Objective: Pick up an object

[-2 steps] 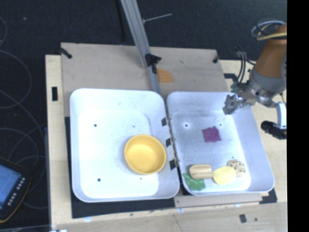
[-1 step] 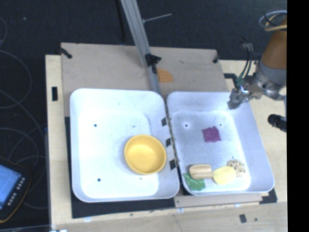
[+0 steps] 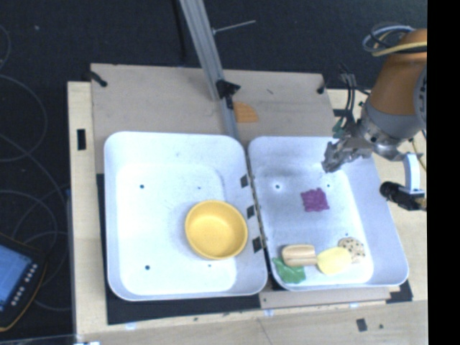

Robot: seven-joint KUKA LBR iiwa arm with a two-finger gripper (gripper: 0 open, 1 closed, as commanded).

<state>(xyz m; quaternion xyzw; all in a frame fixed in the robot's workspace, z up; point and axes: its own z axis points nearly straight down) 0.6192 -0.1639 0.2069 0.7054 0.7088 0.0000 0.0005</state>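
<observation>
My gripper (image 3: 332, 161) hangs over the far right part of the right bin (image 3: 374, 214), above and a little right of a small purple object (image 3: 315, 200). Nothing shows between its fingers. Along the right bin's near edge lie a tan roll-shaped piece (image 3: 298, 254), a yellow lump (image 3: 333, 261), a speckled cookie-like piece (image 3: 351, 246) and a green scrap (image 3: 289, 272). A yellow bowl (image 3: 215, 229) sits in the left bin (image 3: 144, 192), near its right side.
A slanted metal pole (image 3: 205, 49) rises from behind the divide between the bins. An orange tag (image 3: 245, 113) lies on the bench behind them. Cables and a black fitting (image 3: 399, 192) sit at the right bin's outer side.
</observation>
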